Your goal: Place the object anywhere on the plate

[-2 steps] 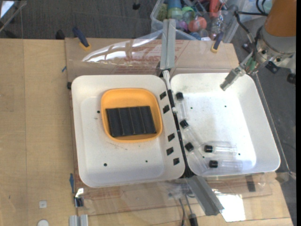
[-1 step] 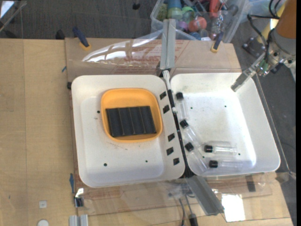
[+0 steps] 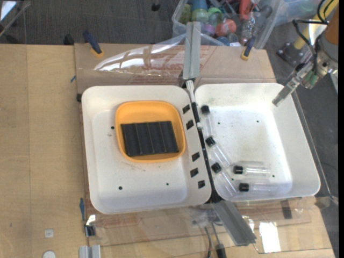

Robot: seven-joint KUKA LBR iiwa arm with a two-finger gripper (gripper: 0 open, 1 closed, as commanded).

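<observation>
On the bench: two shallow white bins are set side by side, the left bin (image 3: pixel 97 160) and the right bin (image 3: pixel 301 144), touching along a middle seam.
Plate: an orange, rounded-square plastic plate (image 3: pixel 150 112) is seen in the left bin, toward its far half.
Object: a black, ribbed rectangular block (image 3: pixel 149 138) is found lying flat on the orange plate, within its rim, slightly toward the near side.
Right bin contents: clear plastic tubes with black caps (image 3: pixel 250 170) are scattered along the seam and in the near part.
Arm: the grey arm with its orange band (image 3: pixel 334 28) is seen at the far right.
Gripper: the two-finger gripper (image 3: pixel 280 98) is held over the far right edge of the right bin, well apart from the block; whether it is apart or together cannot be told.
Beyond the bins: a clear tub of coloured toys (image 3: pixel 231 7) is seen at the far side.
</observation>
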